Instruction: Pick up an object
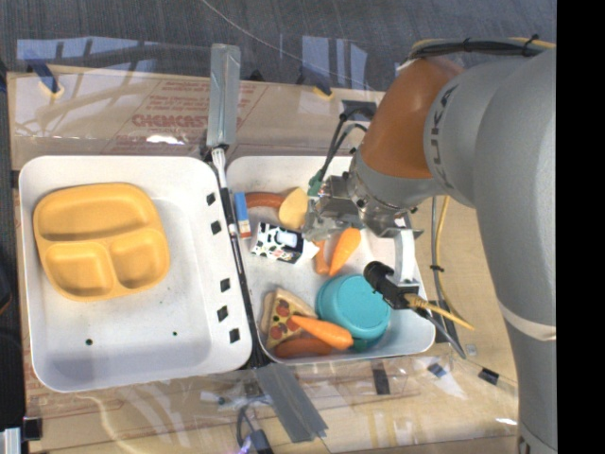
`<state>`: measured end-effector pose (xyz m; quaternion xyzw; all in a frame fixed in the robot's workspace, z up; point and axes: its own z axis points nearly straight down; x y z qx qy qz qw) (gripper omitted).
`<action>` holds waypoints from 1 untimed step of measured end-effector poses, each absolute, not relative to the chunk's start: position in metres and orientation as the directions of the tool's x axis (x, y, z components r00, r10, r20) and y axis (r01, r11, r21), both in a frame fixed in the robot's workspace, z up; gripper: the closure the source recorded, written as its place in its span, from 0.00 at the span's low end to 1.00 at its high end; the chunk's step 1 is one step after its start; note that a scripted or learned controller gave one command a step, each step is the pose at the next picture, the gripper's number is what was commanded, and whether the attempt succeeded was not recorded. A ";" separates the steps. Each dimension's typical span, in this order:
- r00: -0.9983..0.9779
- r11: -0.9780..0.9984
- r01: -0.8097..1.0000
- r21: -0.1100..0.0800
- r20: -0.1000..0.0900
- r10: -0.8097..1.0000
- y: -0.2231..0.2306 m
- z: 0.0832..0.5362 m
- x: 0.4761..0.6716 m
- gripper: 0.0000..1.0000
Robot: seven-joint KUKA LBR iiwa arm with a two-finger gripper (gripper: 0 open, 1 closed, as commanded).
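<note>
**Reaching into the right bin, gripper low among the toy food**

Reaching in from the right, a grey arm (492,159) with an orange band hangs over the right bin (425,334). Its gripper (326,218) sits low in the middle of that bin, a dark metal cluster. How far it is open cannot be told from this angle, and nothing can be seen held in it.

Just below the gripper an orange carrot (341,251) lies tilted, touching or nearly touching it. A pale yellow piece (293,208) lies just to its left, with a sausage (265,199) beside that. A black-and-white block (276,242) sits near the bin's left wall. Toward the front lie a teal bowl (348,312), a pizza slice (279,315) and a second carrot (321,330) that rests across the slice and meets the bowl.

The left bin (123,348) holds a yellow divided tray (99,239) in its far left part.
</note>
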<state>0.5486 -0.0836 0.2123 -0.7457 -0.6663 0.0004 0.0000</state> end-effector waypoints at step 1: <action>0.205 -0.205 0.979 0.002 -0.002 0.979 -0.190 0.278 0.534 1.00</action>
